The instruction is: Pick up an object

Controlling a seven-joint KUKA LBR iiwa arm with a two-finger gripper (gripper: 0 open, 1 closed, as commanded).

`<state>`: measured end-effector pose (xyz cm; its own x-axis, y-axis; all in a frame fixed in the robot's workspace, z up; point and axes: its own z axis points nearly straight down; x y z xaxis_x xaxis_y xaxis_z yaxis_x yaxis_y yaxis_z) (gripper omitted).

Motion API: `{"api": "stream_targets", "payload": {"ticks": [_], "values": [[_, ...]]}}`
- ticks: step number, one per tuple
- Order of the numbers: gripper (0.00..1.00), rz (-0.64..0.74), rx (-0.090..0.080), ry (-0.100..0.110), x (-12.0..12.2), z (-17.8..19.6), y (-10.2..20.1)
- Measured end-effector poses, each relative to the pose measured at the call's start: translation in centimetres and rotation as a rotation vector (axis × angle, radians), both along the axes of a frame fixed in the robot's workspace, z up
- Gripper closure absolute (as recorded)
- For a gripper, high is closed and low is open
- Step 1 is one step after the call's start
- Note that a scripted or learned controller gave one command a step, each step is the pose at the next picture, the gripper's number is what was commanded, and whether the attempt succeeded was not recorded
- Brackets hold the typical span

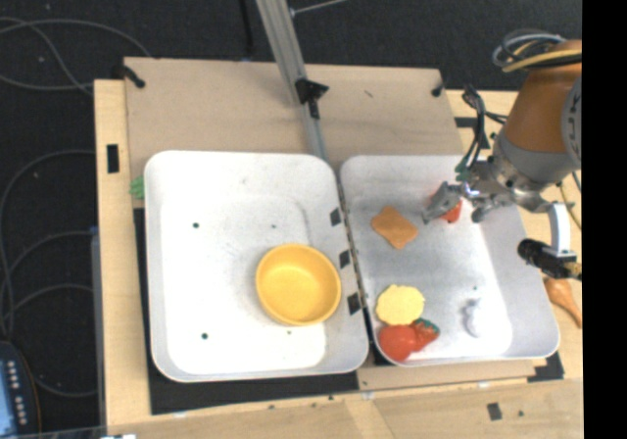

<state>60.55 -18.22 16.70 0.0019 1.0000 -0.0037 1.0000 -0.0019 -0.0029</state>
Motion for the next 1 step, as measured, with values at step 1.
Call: {"api": "stream_targets", "payload": {"ticks": [1], "values": [[0.0,0.001,0.001,0.001,-0.86,-4.73,0.27]]}}
